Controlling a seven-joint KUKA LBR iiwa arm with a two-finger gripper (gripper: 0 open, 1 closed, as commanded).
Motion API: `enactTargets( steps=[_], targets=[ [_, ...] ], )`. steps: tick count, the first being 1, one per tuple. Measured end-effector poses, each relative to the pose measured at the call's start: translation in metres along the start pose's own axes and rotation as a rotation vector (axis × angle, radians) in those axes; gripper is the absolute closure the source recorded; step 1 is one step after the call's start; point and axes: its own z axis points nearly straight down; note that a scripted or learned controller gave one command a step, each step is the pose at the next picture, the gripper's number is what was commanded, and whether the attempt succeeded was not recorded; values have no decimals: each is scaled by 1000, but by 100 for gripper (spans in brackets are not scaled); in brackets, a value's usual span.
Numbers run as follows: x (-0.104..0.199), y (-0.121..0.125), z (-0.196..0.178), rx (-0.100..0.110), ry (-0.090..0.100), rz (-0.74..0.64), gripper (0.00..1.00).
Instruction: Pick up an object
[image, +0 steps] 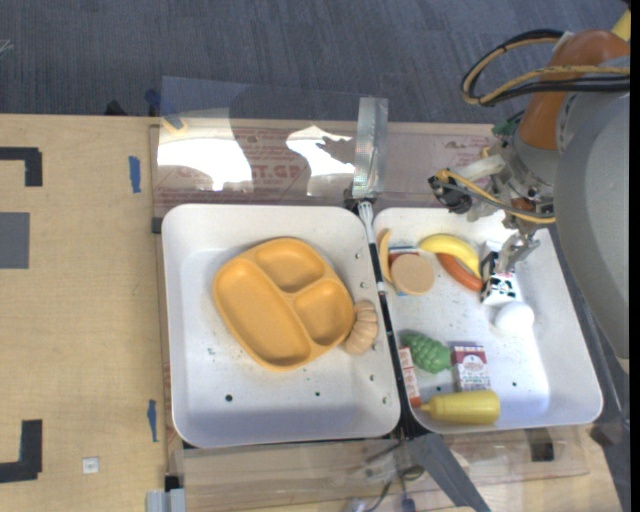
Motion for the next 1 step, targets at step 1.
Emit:
enactTargets(
  steps=[1],
  targets=[
    [-6,-12,-48,-1,-1,-98,0]
  ],
)
